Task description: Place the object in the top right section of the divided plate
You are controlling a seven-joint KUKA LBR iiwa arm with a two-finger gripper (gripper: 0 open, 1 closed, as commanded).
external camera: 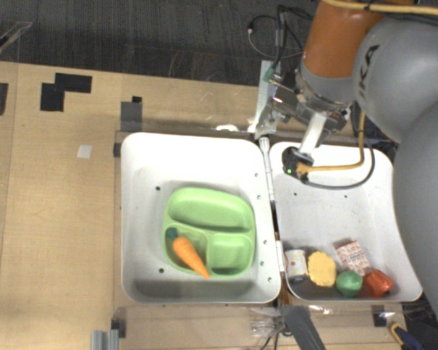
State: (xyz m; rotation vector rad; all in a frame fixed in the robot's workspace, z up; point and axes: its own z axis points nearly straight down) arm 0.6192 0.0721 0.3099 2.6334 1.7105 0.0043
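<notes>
A green divided plate (208,230) lies in the left bin (142,203). An orange carrot (189,256) rests in the plate's front left section, with its tip over the rim of the divider. The plate's other sections hold nothing. My gripper (268,116) hangs at the far edge of the bench, above the seam between the two bins, well away from the plate and from the loose objects. Nothing can be seen held by it.
Along the front edge of the right bin (348,212) lie a small can (295,262), a yellow piece (321,269), a green piece (349,282), a red piece (378,283) and a red-and-white packet (349,253). The arm's large grey body overhangs that bin's right side.
</notes>
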